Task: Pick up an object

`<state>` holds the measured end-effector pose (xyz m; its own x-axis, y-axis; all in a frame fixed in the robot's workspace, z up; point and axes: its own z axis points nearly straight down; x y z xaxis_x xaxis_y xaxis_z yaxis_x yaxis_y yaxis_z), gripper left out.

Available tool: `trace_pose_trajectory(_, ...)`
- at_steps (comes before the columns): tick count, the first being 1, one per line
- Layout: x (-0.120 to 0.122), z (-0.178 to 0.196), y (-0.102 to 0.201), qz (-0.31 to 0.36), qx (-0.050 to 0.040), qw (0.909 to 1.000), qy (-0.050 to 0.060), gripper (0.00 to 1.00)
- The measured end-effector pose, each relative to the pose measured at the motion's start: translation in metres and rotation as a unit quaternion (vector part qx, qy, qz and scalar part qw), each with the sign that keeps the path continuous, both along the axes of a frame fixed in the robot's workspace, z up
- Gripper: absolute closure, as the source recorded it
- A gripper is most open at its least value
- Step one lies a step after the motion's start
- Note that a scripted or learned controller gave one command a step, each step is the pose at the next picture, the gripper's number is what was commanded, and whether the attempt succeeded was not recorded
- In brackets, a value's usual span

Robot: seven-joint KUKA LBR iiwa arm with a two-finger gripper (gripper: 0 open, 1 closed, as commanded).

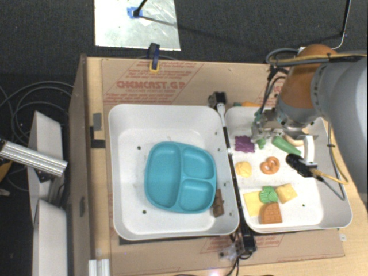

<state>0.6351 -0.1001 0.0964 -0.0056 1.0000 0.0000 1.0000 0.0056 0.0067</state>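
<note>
End effector (263, 132) hovers in the right bin (336, 211), purple toy (244, 144) just beside it; its grip, can't tell.

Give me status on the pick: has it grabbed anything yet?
Done: the arm is over the right bin, with the gripper low near the purple toy and green piece. In hand: nothing visibly between the fingers; grip state unreadable from this angle. Left: grasp and lift. The pretzel, yellow pieces and the teal tray in the left bin all lie in place.
</note>
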Motion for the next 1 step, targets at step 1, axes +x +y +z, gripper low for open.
trace_pose_trajectory(1,-0.0185,0.0943,0.0434,0.001,0.0005,1.0000,-0.001,1.00)
